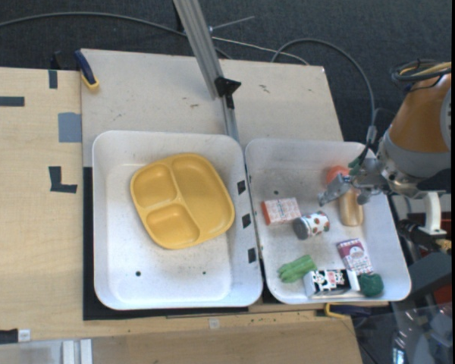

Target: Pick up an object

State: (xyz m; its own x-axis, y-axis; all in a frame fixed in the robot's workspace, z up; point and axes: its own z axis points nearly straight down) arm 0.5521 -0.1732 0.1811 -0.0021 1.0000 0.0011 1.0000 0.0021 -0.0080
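The right bin [288, 158] holds several small objects. An orange round object [334, 174] lies at its upper right, with a tan bun-shaped piece [352, 211] just below it. My gripper [340, 191] hangs over the bin between these two, reaching in from the right under the orange-banded wrist [421, 123]. Whether it touches either of them cannot be made out. Left of it lie a pink and white box [280, 209] and a small white cup with a grey end [311, 224].
At the bin's front are a maroon packet [353, 254], a green piece [297, 268], a black and white carton [330, 280] and a dark green lump [371, 284]. The left bin [114, 264] holds a yellow divided plate [182, 199]. A grey metal post [201, 40] slants in behind the bins.
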